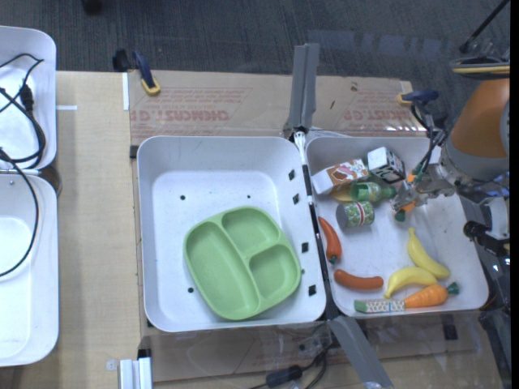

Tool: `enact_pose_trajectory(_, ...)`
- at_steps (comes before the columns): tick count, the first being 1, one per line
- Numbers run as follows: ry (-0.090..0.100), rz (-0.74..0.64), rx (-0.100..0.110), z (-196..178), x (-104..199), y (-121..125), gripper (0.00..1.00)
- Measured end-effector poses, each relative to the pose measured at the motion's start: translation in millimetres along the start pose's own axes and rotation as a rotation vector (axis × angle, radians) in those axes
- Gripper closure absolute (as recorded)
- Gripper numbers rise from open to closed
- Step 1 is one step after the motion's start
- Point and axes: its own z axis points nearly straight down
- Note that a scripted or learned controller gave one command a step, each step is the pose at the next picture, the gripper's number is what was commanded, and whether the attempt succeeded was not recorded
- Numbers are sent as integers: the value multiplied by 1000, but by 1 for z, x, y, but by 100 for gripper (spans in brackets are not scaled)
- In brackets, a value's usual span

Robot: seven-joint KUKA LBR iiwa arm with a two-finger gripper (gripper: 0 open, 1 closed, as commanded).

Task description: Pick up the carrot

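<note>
Down in the right white bin (478, 254), the orange toy carrot with a green top (427, 296) lies at the near edge, just beside two yellow plastic bananas (415, 266). Well apart, the gripper (408, 194) hangs near the green bottle (375, 191).

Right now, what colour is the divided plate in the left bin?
Light green, the divided plate, clearest in the camera view.

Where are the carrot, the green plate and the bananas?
carrot (425, 297): camera view, middle of its orange body.
green plate (243, 262): camera view, ridge between compartments.
bananas (425, 254): camera view, middle of the upper banana.
</note>
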Motion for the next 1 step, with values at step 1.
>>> enact_pose_trajectory(1,-1,-92,-3,-91,31,42,100)
